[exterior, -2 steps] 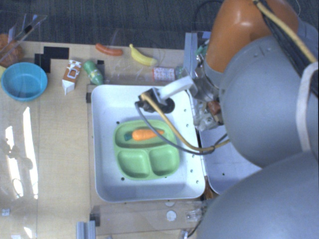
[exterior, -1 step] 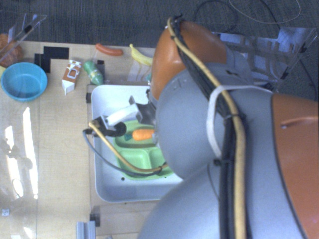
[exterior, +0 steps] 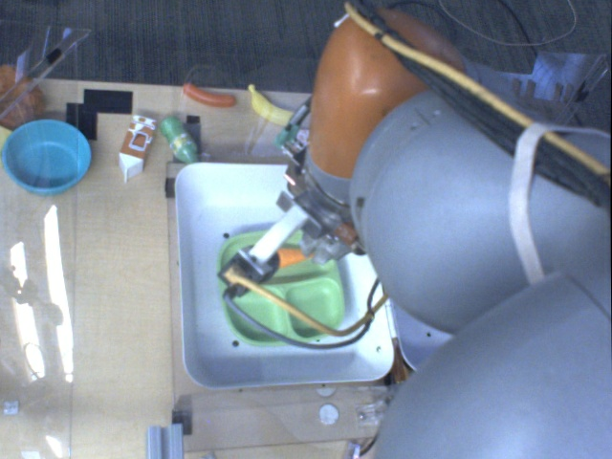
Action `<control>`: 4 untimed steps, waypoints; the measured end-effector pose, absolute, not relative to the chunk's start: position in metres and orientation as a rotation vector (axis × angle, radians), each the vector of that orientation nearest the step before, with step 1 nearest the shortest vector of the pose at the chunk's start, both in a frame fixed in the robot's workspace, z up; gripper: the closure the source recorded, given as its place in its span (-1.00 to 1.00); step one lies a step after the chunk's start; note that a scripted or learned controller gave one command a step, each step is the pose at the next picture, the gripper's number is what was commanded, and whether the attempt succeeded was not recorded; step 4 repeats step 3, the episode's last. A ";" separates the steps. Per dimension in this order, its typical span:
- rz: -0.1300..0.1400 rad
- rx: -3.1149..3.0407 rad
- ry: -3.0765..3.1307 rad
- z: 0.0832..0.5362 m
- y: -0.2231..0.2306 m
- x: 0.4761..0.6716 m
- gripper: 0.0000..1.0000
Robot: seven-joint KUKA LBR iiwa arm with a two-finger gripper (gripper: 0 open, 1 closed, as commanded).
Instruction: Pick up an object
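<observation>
A green divided plate lies in the left white bin, toward its right half. A small orange object rests at the plate's far edge. My gripper hangs low over that spot, just right of the orange object, which looks close to it or touching it. The grey wrist and orange band rise above the gripper and hide part of the plate. I cannot make out anything held.
Beyond the bin's far rim lie a green bottle, a small carton, a red sausage and a banana. A blue bowl stands far left. My arm covers the right side.
</observation>
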State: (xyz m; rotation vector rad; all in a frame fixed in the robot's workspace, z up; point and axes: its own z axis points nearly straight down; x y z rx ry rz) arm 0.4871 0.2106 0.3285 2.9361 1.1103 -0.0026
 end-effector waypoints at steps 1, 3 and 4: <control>-0.004 2.712 1.583 0.336 0.228 0.487 1.00; -0.005 2.917 1.164 0.281 0.235 0.487 1.00; -0.005 2.917 1.164 0.281 0.235 0.487 1.00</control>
